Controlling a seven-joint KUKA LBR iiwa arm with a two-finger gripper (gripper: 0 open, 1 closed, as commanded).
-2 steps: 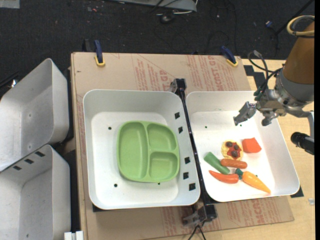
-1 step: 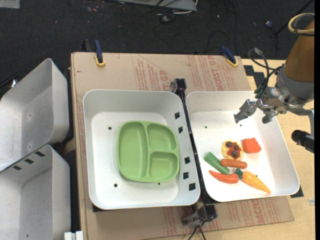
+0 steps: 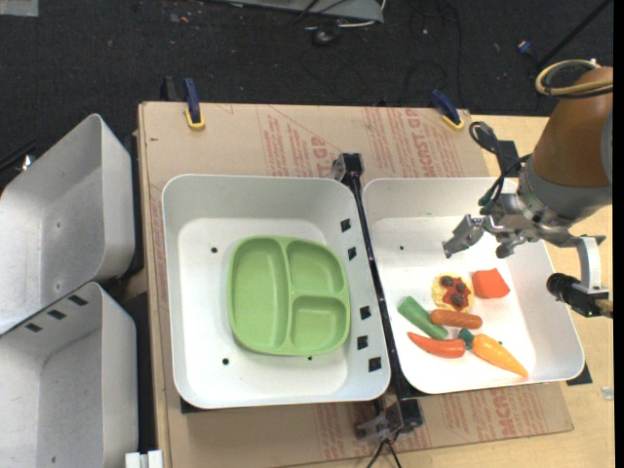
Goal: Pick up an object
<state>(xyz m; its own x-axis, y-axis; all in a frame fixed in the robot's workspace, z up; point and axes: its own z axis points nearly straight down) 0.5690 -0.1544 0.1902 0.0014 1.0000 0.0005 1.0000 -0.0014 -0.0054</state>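
a: toys [image 3: 458,322] lay bunched in the right bin [image 3: 556,364]: red block [image 3: 490,283], pizza [image 3: 452,291], sausage [image 3: 456,319], green pepper [image 3: 421,316], chilli [image 3: 436,345], carrot [image 3: 497,353].

b: and your gripper [image 3: 485,236]?

a: i hung it above them, fingers apart, nothing between. i judged the crowding the risk: a finger landing on a neighbour would shove the pile, and the carrot looked likely to squirt out.
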